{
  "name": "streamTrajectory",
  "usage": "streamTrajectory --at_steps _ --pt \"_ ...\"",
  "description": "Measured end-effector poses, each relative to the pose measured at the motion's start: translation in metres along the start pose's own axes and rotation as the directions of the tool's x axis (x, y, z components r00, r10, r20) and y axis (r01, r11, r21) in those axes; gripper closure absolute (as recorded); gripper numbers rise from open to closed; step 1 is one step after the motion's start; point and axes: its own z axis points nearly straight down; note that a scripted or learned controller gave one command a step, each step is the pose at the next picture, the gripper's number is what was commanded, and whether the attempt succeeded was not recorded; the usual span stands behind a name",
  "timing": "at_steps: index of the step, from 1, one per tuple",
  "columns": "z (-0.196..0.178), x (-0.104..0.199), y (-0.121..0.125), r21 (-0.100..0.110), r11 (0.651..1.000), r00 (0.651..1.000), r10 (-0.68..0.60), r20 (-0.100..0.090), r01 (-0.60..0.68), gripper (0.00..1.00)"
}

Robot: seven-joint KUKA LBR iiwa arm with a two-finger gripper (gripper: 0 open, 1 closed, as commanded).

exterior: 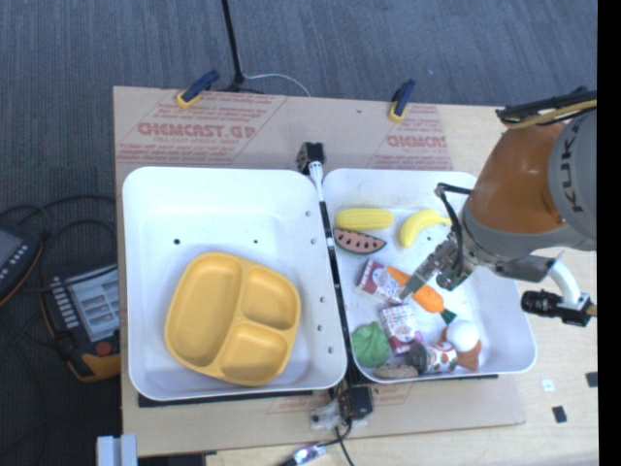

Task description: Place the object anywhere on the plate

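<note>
Hovering mid-bin, end effector (424,282) over carrot (425,297) — yellow plate (233,316) unobstructed.

bright, even light; slightly soft.

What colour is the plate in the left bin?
The plate is yellow all over, with three compartments. It shows clearly in the camera view.

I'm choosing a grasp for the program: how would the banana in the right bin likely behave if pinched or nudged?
The banana looks like a smooth, glossy toy, so it may slip between the jaws. Its curved shape suggests it could pivot or rock when nudged rather than slide straight. It looks small and probably light, so a push might knock it into the corn beside it.
</note>
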Motion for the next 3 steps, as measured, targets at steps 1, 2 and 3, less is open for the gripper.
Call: streamTrajectory --at_steps 1,2,3 --pt "-0.0774 0.1096 0.1127 -0.008 0.992 0.992 0.127 0.001 -0.127 1.0" --pt "-0.0753 0.1057 0.1084 -0.001 0.991 0.991 0.134 0.002 -0.134 0.0" --pt "-0.0844 0.1056 0.1094 -0.002 0.991 0.991 0.132 0.005 -0.132 1.0"
